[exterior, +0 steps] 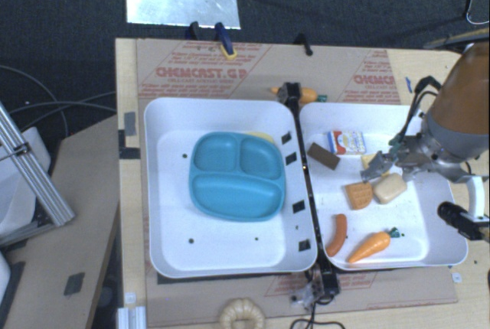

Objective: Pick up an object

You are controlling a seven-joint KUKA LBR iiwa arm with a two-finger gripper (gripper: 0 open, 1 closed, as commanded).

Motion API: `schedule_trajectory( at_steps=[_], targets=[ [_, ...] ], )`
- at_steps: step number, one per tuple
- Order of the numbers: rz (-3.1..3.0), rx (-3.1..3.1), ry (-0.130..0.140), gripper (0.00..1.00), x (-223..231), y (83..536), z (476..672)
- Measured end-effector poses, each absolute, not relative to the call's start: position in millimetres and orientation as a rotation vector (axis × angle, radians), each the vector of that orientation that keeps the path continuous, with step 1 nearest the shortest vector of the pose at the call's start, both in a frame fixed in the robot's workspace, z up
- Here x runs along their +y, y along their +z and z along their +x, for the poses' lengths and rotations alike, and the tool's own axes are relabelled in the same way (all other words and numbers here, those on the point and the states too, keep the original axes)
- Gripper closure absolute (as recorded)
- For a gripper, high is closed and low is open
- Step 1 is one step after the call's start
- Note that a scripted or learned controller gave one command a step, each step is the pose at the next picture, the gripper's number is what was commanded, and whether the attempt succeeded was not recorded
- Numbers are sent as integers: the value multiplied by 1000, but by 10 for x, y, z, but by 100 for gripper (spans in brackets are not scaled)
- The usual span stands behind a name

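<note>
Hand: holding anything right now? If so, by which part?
Cannot tell. The hand sits low in the right bin, right against the beige block, but no object shows clearly gripped.

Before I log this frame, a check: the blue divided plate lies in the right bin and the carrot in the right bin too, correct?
Not quite. The camera view shows the blue divided plate in the left bin. The carrot does lie in the right bin.

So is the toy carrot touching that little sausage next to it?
Apart. The camera view shows a strip of white bin floor between the carrot and the sausage; both lie in the right bin.
</note>
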State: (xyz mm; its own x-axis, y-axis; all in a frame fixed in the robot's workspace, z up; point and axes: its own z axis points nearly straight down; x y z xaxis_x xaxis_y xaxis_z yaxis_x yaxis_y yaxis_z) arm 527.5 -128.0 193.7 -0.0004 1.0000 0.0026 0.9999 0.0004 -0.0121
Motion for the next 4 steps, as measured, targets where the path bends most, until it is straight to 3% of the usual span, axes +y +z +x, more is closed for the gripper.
schedule_trajectory(
  at_steps=[1,3,4],
  targets=[
    [-2218,-2226,-1,0,-1278,2001,5305],
    [-2232,-2230,-5,0,-1369,942,5326],
    [-2234,-2232,-13,100,-1362,1060,5344]
  ],
)
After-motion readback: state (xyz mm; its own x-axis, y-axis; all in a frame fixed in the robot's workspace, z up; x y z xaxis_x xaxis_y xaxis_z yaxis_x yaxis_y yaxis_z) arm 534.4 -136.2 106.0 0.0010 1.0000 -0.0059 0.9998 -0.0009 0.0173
